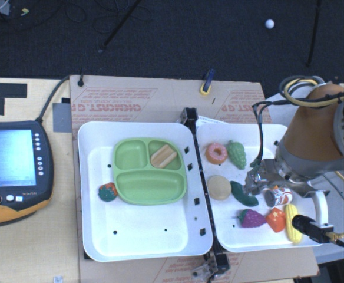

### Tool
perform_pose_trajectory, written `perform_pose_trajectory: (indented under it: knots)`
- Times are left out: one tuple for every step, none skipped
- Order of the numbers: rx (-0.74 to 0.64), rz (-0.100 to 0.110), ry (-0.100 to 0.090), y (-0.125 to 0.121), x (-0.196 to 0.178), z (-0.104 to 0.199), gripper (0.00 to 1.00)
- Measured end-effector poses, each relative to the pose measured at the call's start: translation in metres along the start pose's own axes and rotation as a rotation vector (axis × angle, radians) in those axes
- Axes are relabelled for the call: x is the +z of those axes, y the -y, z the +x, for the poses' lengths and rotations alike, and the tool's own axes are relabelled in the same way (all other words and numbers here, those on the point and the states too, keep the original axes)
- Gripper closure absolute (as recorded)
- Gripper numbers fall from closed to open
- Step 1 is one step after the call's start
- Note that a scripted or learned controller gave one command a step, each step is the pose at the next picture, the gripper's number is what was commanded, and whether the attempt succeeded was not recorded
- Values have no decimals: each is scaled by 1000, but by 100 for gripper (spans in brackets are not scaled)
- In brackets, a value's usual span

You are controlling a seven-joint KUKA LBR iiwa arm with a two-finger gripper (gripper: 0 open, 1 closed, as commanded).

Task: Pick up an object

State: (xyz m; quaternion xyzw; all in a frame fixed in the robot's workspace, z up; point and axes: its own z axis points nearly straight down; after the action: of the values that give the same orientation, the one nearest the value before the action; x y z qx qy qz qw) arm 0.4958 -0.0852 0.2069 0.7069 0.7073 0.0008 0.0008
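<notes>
A camera looks down at a slant on a bench point(131, 102) carrying two shallow white bins side by side.

The left bin point(95, 217) holds a green divided tray point(145, 184) toward its far side. A tan wooden block point(163, 155) lies in the tray's far-right compartment. A small red and green toy point(107, 191) sits just beside the tray's left edge.

The right bin point(231, 243) holds toy foods. Near its far-left corner lie a pink doughnut point(216, 153) and, just beside it, a green bumpy fruit point(237, 154). A beige round piece point(219, 188) sits by the bin's left wall, with a dark green piece point(242, 194) next to it. Along the near edge lie purple grapes point(251, 218), a red piece point(276, 220) and a yellow banana point(291, 223), close together.

The grey and orange arm point(313, 134) reaches in over the right bin's right side. Its end effector point(260, 178) hangs low, right beside the dark green piece; whether it is spread or pressed together cannot be told, and nothing is seen pinched in it.

A tablet-like controller point(13, 170) lies at the bench's left edge.
</notes>
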Motion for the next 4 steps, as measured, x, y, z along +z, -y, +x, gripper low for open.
perform_pose_trajectory:
  knots:
    - [0, 2, 0, -1, -22, -1, 100]
    - [-4, 2, -1, -45, -29, 36, 100]
    - [-4, 3, -1, -91, -26, 75, 100]
    - [-4, 4, -2, -118, -29, 116, 100]
